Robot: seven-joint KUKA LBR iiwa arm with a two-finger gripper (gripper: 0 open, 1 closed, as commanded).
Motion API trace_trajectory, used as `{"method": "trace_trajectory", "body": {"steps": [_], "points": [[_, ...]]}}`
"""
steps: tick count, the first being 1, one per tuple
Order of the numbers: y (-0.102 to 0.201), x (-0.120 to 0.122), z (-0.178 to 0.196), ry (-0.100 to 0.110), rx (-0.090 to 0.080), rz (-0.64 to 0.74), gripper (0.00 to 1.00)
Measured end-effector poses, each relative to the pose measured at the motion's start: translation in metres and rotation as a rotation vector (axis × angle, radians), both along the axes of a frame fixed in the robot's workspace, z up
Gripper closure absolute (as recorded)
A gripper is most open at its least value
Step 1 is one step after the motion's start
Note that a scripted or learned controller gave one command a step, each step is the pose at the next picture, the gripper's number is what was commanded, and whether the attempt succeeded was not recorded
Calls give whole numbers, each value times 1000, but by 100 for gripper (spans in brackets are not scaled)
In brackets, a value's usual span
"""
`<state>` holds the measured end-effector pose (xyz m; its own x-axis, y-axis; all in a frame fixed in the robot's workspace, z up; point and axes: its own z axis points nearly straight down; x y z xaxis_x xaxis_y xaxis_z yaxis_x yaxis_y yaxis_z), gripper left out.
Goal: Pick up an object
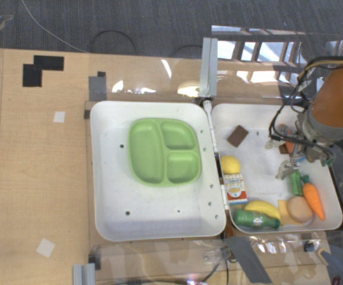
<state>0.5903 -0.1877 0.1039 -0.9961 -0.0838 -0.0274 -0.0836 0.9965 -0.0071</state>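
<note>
— Where's the hand point(291, 166)?
— Low in the right bin point(260, 126), just above the carrot point(313, 200) and a green vegetable point(295, 183). Can't tell its grip.
— And around it?
— Banana point(262, 207), bottle point(256, 220), lemon point(230, 165), brown block point(238, 136). A green plate point(163, 152) sits in the left bin point(109, 177).

In the right bin point(337, 218) lie a brown block point(238, 136) at the far left, a lemon point(230, 165), a small carton point(235, 190), a banana point(263, 208), a green bottle point(256, 220) on its side, an egg-like ball point(299, 209), and a carrot point(313, 200) beside a green vegetable point(295, 183).
</note>
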Motion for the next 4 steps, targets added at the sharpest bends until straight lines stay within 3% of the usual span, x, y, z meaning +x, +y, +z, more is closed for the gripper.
{"method": "trace_trajectory", "body": {"steps": [1,2,3,4], "points": [[3,-8,-15,14,3,-22,0],[4,-3,1,-2,0,-15,100],[5,-3,0,-1,0,-15,0],[3,-10,-14,14,3,-38,0]]}}
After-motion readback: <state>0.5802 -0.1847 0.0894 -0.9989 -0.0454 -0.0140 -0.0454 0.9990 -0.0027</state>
